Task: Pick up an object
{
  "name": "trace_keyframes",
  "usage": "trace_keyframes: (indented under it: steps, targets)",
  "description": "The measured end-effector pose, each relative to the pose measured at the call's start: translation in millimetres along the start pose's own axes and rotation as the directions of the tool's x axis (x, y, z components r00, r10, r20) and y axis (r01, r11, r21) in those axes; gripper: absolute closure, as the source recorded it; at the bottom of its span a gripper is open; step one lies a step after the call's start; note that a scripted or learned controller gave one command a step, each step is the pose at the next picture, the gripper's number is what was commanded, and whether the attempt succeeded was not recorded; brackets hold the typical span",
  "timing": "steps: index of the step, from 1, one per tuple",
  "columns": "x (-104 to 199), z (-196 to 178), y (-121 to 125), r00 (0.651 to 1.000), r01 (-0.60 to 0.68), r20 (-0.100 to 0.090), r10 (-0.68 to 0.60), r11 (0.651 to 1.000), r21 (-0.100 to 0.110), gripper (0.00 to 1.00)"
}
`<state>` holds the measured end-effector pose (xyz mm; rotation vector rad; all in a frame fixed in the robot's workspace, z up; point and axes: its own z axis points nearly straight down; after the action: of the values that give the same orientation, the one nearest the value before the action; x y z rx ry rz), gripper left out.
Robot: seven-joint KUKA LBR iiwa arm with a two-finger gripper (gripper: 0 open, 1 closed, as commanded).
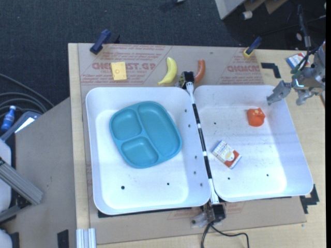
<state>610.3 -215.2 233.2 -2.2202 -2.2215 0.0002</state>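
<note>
Looking at: a desk (77, 138) with two shallow white bins side by side, so I'll place everything off the right bin (295, 149).
Gripper: the jaws (289, 89) hang over the right bin's upper right corner, at the end of the arm coming in from the right edge.
Jaws state: one grey finger (278, 93) sticks out to the left over the bin floor, a second bit shows further right, and the two look spread apart. Nothing sits between them as far as I can see.
Orange object: a small orange-red thing (256, 117) lies on the floor of the right bin, in its upper middle part. It's below and left of the jaws, near that left finger but clearly apart from it, not touching.
Small box: a little white carton with orange and blue print (226, 154) lies tilted in the right bin, nearer the left wall and lower down than the orange thing, well apart from the jaws.
Left bin: the other bin (103, 190) touches the right bin's left wall and holds a blue divided plate (146, 134) with three compartments.
Behind the bins: a toy banana (168, 71) and a reddish-orange sausage-shaped piece (199, 70) lie on the desk just past the right bin's upper left corner, with a yellow square tag (119, 72) further left.
Clamps: a blue one (101, 41) is at the far left desk edge.
</note>
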Motion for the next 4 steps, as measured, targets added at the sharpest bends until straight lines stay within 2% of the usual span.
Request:
trace_keyframes:
  steps: [1,2,3,4]
  targets:
    - [-2.6,146.0,-6.6,1.0,0.004,-0.011,-0.004,1.0,0.004,0.0]
    - [15.8,148.0,49.2,1.0,0.001,0.001,-0.001,1.0,-0.002,0.0]
    - [15.4,137.4,49.8,1.0,0.003,0.003,-0.003,1.0,-0.003,1.0]
    - [101.8,68.7,57.1,1.0,0.001,0.0,-0.001,1.0,-0.002,1.0]
